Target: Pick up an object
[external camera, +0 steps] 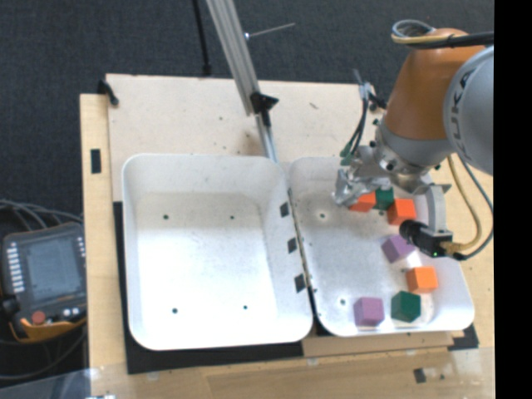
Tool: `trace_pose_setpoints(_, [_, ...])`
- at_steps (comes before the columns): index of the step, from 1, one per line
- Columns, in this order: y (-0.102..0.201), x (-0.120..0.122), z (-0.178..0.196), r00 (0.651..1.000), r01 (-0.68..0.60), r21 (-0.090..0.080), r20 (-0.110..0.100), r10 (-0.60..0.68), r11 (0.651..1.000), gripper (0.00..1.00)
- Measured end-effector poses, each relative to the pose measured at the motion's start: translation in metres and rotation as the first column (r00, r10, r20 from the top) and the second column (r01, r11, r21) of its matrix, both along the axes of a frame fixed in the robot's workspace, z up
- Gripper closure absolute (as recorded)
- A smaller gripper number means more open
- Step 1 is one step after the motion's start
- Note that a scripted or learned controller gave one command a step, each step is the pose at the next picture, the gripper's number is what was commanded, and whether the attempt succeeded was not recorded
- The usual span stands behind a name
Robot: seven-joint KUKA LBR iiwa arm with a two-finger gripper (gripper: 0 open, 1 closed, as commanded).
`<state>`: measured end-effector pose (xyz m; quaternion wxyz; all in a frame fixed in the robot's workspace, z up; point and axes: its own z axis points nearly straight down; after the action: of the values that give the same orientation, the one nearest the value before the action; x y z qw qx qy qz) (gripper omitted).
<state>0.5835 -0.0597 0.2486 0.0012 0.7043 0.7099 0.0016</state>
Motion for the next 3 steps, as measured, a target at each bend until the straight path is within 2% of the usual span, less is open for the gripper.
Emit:
trace_pose_setpoints(2, [0.091, 0.019, -0.008, 1.0, 0.001, 0.0, 0.0, -0.001, 1.0, 1.0])
trace_pose_setpoints(3, [0.137, 0.01, -0.009, 1.0, 0.001, 0.0, -0.005, -0.001, 1.0, 1.0])
